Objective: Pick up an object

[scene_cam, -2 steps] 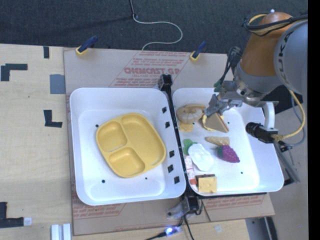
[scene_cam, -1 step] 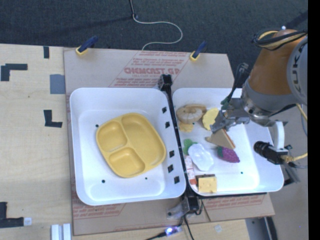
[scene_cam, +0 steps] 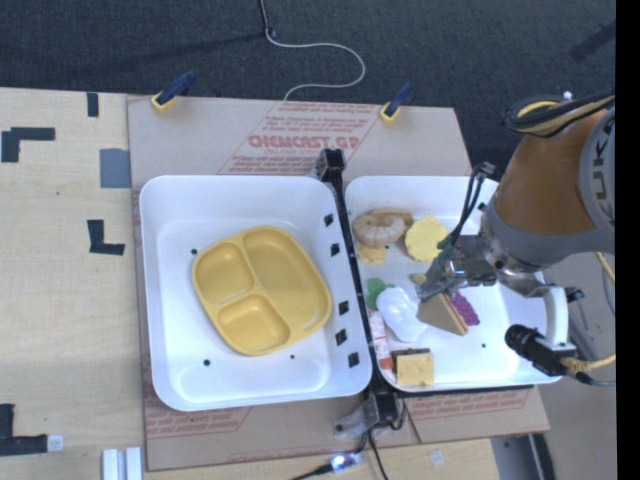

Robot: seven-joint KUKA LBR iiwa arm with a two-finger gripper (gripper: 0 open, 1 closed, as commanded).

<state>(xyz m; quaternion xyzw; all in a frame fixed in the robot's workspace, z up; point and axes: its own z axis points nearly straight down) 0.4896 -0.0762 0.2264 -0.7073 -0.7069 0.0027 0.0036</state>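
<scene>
Though the bench takes up most of the frame, the action is crowded into the right-hand bin (scene_cam: 500, 368), with the left bin (scene_cam: 165, 268) beside it holding nothing but a yellow divided tray (scene_cam: 262, 288) sitting flat near its middle. Reaching in from the right edge of the frame, the arm (scene_cam: 555, 183) hangs over the right bin, its orange band bulking large above the grey wrist.

Below that, the gripper (scene_cam: 445, 280) sits low among a cluster of small things at the centre of the right bin. I cannot tell how far it is open, and nothing is plainly seen caught in it. Just under it lies a tan wedge (scene_cam: 440, 315), with a purple piece (scene_cam: 466, 308) touching its right side and a white lump (scene_cam: 400, 315) to its left. Toward the top of the bin are a brown ring-shaped piece (scene_cam: 380, 226) and a yellow round piece (scene_cam: 425, 236); near the lower wall rests a yellow block (scene_cam: 415, 368), and a small green piece (scene_cam: 375, 290) sits by the divider.

My worry is the crowding: with wedge, purple piece and white lump pressed together, a closing grip could nip an edge, shove a neighbour aside, or come up with nothing at all.
</scene>
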